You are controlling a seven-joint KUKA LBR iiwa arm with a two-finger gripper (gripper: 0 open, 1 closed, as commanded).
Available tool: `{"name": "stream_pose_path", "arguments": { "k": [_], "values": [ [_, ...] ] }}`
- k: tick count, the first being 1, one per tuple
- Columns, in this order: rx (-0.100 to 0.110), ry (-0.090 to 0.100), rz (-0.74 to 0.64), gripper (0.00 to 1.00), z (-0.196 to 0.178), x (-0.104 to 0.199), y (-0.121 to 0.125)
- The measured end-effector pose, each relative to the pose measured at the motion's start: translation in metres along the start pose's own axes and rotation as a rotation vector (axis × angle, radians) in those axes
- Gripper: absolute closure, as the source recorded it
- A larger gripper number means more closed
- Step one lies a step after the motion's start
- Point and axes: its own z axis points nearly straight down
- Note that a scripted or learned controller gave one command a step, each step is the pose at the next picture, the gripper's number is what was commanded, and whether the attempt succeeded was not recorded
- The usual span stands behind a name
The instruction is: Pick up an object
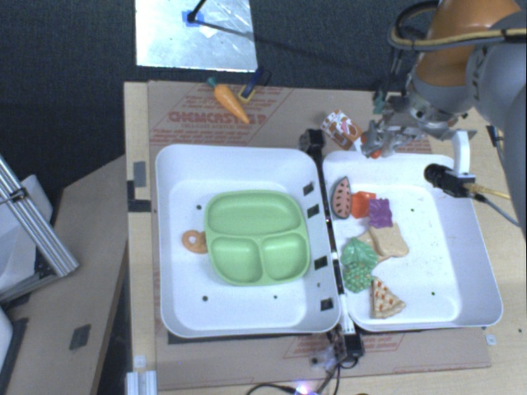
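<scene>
Crowding toys (372, 249) beside green tray (254, 237)

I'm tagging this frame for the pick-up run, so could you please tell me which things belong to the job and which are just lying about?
Job:
two-finger gripper
right white bin toys: watermelon slice, purple block, toast slice, pizza slice, green leafy piece

Lying about:
green divided plate
small orange pretzel
orange carrot on the bench

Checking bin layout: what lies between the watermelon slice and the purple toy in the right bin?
In the camera view, an orange-red block sits between the watermelon slice and the purple toy.
</scene>
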Motion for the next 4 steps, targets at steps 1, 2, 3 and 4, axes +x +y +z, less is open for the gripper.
{"name": "stream_pose_path", "arguments": {
  "k": [1,2,3,4],
  "values": [
    [0.003,-0.002,0.004,1.00,0.014,0.005,-0.011],
    [0.000,-0.002,0.004,1.00,-0.005,0.002,-0.009],
    [0.003,-0.002,0.005,1.00,0.014,0.004,-0.011],
    [-0.001,-0.001,0.002,1.00,-0.001,0.005,0.004]
  ]
}}
